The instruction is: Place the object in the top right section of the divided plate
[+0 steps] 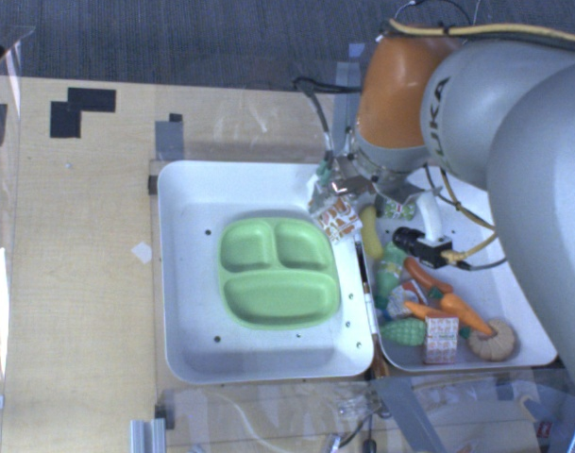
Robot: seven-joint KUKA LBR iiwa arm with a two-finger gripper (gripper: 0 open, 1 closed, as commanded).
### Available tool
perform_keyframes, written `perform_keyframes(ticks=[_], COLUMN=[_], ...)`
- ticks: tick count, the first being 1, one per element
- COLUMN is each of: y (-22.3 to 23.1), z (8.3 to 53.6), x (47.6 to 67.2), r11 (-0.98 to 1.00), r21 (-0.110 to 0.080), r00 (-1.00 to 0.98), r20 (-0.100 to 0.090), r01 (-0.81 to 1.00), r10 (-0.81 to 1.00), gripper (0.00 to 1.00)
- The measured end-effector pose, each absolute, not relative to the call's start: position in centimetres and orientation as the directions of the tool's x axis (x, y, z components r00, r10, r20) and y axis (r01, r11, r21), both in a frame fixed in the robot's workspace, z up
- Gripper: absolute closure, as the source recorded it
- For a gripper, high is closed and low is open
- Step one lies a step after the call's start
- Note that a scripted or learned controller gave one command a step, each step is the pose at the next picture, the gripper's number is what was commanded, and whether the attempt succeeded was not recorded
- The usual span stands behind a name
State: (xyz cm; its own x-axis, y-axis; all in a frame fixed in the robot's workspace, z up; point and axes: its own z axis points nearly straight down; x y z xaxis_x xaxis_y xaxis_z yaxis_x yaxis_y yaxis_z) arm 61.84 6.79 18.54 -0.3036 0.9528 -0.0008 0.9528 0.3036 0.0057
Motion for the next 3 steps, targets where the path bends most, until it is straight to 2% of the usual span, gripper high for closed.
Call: perform_keyframes(ticks=[1,2,3], y=[4.3,4.3,6.1], z=[18.5,18.5,28.3], x=[61.6,61.0,62.8], r11=[0.213,0.209,0.42], r21=[0.004,0.003,0.006], r00=[-0.213,-0.209,-0.42], r20=[0.0,0.0,-0.002], r01=[0.977,0.978,0.908], r10=[0.977,0.978,0.908], gripper=[1.0,1.0,1.0])
